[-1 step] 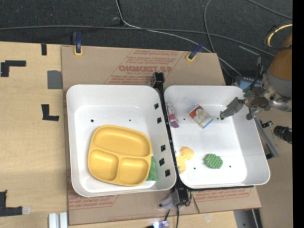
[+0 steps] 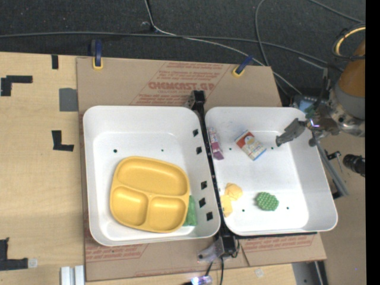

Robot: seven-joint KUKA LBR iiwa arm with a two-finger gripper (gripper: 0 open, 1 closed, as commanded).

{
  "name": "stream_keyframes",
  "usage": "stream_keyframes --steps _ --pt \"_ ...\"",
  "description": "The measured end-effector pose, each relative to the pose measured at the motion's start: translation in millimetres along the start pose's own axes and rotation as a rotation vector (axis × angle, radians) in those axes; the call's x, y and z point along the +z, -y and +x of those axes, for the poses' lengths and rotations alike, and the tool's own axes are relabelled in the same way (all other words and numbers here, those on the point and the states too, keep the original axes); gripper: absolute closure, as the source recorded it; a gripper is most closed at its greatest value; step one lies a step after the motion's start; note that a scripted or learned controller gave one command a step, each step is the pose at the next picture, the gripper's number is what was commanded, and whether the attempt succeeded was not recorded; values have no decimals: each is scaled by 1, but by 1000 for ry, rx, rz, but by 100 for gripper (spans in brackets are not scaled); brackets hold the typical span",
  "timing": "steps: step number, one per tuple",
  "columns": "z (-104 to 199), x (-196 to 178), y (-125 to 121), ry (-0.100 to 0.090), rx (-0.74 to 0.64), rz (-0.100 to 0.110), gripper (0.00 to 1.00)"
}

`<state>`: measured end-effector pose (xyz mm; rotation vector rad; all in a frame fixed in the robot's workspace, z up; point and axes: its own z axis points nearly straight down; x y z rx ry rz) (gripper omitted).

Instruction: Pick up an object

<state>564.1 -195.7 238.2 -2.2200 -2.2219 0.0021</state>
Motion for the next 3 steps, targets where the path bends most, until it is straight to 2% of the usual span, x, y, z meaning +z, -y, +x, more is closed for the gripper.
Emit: stream_keyframes --steps 2,3 --pt "14 122 -1 -2 -1 6 0" --pt "15 154 -1 2 -1 -2 0"
